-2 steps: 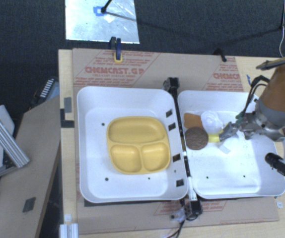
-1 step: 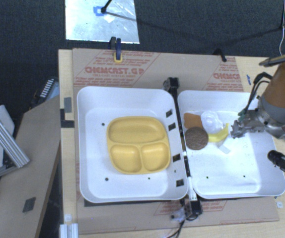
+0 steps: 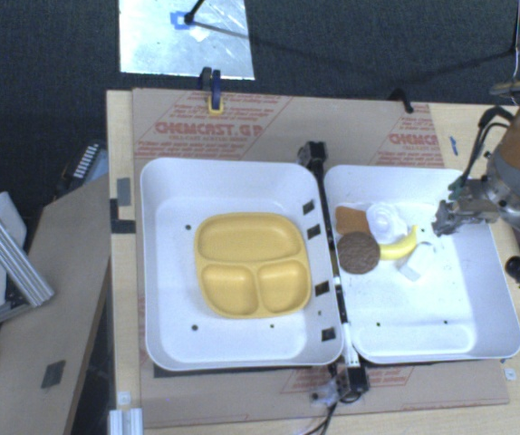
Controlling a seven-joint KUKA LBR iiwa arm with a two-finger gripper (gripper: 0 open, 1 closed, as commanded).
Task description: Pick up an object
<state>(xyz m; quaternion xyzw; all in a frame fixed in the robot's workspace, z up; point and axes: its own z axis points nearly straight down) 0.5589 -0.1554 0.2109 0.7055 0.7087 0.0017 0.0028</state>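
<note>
Two-bin setup on the bench (image 3: 269,116): left bin (image 3: 165,243) carrying a yellow divided tray (image 3: 246,265) with 3 compartments, right bin (image 3: 477,306) holding a small cluster of toy food toward its upper left. Within that cluster: a banana (image 3: 399,246), yellow and curved, lying flat; a dark brown round cookie-like disc (image 3: 360,253) touching its left end; a tan flat piece (image 3: 349,218) above the disc; a white rounded object (image 3: 382,219) just above the banana; a small white block (image 3: 409,271) just below the banana's right end. Claw (image 3: 444,222) hovering low over the right bin's upper right area, just beside the banana's right tip, nothing visible between its fingers; impossible to tell whether apart or together, dark parts too blurred. Judged as likely the nearest target: the banana. Probably light, hollow plastic, stiff and smooth, so prone to slipping or rolling aside under a glancing touch. Best taken across the middle of the curve, fingers straddling the narrow width, away from the crowded left end where disc and white object press close. Risk: nudging the white block or pinching a tapered tip and squeezing it out
</note>
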